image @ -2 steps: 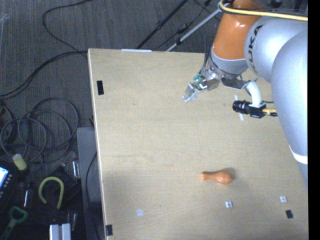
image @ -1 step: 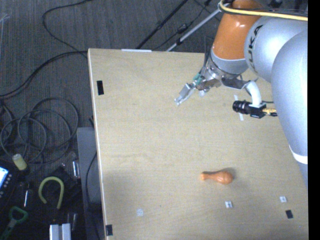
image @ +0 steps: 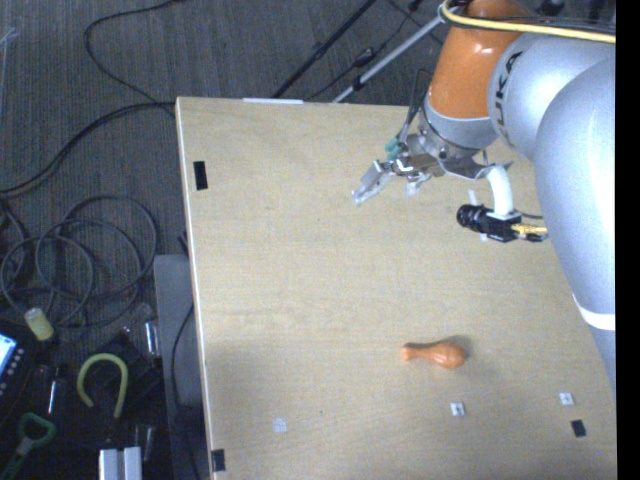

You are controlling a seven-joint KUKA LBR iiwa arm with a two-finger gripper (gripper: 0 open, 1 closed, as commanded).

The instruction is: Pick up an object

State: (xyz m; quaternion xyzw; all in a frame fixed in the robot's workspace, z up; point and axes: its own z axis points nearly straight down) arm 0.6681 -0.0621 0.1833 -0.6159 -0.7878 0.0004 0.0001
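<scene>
A small orange object (image: pixel 436 353), shaped like a drumstick with its thin end to the left, lies on the tan bench top (image: pixel 300 288) toward the front right. My gripper (image: pixel 368 189) hangs over the far middle of the bench, pointing down and left, well behind the orange object and apart from it. Nothing shows in the gripper. The orange band of the arm (image: pixel 470 48) is above it at the upper right.
Small white tags (image: pixel 457 408) and black marks (image: pixel 201 175) dot the bench top. The bench's left edge (image: pixel 190 268) drops to a carpeted floor with looped cables (image: pixel 80 258) and a green hook (image: pixel 100 378). A black cable plug (image: pixel 485 218) hangs beside the wrist.
</scene>
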